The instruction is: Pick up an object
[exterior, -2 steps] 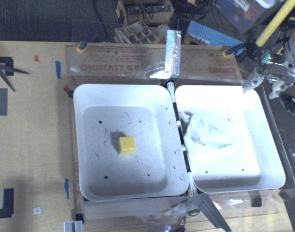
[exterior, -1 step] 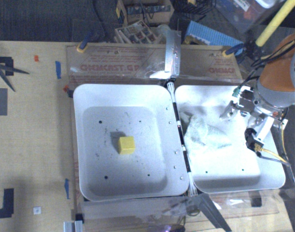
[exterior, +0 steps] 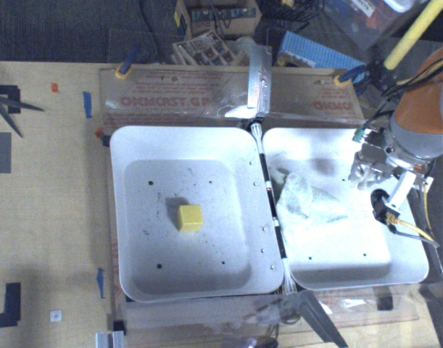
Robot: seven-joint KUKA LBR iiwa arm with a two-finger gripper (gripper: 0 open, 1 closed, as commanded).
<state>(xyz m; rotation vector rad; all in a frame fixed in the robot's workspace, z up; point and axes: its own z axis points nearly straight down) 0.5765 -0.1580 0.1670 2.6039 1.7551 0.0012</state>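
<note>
A small yellow block point(exterior: 190, 217) lies near the middle of the left bin point(exterior: 134, 151). In the right bin point(exterior: 352, 259) a crumpled clear plastic piece point(exterior: 296, 193) rests against the left wall, close to the divider. My gripper point(exterior: 364, 172) hangs over the right bin's upper right part, below the grey wrist and orange band point(exterior: 421, 111). It is well to the right of the plastic piece and far from the yellow block. Nothing shows under it.
A black and yellow cable point(exterior: 392, 216) trails from the wrist over the right bin's right rim. A clear panel and clamps stand behind the bins. Tan bench surface point(exterior: 47, 216) stretches out to the left.
</note>
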